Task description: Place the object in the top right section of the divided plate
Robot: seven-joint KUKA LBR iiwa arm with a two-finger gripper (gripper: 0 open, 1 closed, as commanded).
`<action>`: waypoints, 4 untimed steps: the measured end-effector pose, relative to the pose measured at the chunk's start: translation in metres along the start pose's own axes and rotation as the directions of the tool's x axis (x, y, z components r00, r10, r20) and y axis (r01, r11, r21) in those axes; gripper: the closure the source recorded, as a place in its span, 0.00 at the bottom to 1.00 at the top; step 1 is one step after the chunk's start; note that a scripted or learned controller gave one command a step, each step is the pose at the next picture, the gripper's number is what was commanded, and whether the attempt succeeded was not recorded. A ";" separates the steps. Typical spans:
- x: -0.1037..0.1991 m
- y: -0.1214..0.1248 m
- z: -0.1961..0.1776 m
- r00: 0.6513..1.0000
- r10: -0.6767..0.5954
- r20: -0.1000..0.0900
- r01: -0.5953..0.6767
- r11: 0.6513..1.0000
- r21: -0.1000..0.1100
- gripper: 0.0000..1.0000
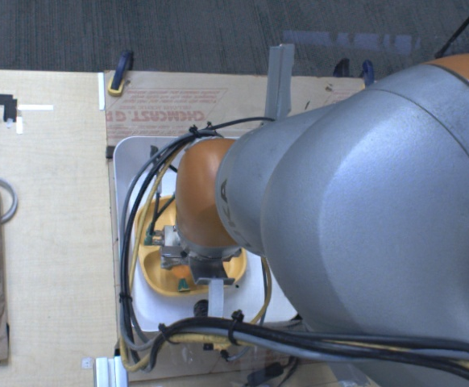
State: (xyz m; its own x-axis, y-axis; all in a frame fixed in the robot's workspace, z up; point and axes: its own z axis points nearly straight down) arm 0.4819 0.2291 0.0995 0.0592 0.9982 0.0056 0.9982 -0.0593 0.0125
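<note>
Smooth grey arm point(355, 216) over yellow divided plate point(155, 274), white bin point(126, 176)

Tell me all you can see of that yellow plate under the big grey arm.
The yellow plate looks like glossy plastic and lies flat in the white bin. Its left rim and lower edge show, with something small and orange on it. The arm covers the rest, so its dividers cannot be made out.

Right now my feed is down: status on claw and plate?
Claw low over yellow divided plate in white bin. Arm blocks the plate's sections. Black cables drape alongside.
</note>
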 end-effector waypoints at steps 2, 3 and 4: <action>-0.048 0.049 0.007 0.936 -0.353 0.002 0.352 0.936 0.019 0.00; -0.047 0.053 -0.005 0.936 -0.351 0.003 0.351 0.936 0.008 1.00; -0.008 0.022 -0.010 0.926 -0.377 0.003 0.377 0.926 -0.003 1.00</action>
State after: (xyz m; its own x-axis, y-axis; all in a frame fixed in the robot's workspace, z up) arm 0.5028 0.2200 0.1094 -0.3218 0.9468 -0.0024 0.9466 0.3218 0.0168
